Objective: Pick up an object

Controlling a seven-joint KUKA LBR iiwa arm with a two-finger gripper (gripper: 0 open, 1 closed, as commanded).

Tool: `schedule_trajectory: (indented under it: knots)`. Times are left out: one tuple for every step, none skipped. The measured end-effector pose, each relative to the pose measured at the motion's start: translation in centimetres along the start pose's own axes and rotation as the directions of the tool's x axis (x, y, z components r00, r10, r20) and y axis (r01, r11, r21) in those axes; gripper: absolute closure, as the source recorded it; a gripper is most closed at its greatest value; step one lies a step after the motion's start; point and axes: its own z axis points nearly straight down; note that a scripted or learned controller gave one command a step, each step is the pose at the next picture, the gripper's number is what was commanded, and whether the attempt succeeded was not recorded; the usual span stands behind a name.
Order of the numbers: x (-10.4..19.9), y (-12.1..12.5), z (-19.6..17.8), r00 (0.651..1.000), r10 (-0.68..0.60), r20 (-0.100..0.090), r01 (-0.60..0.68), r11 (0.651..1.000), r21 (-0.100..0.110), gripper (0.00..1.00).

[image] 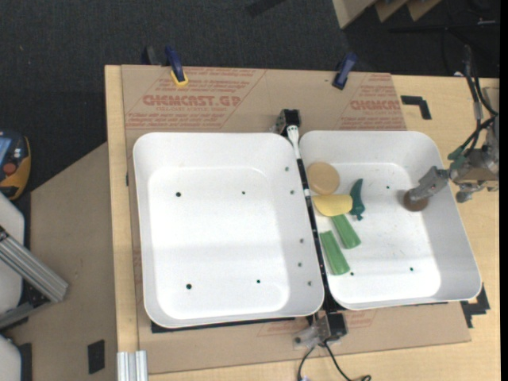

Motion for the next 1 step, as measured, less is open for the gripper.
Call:
schedule_trajectory:
  knots:
    - [-4.44, -1.33, -11.23, 1.0, 0.004, 0.008, -0.004, 1.0, -0.014, 0.0]
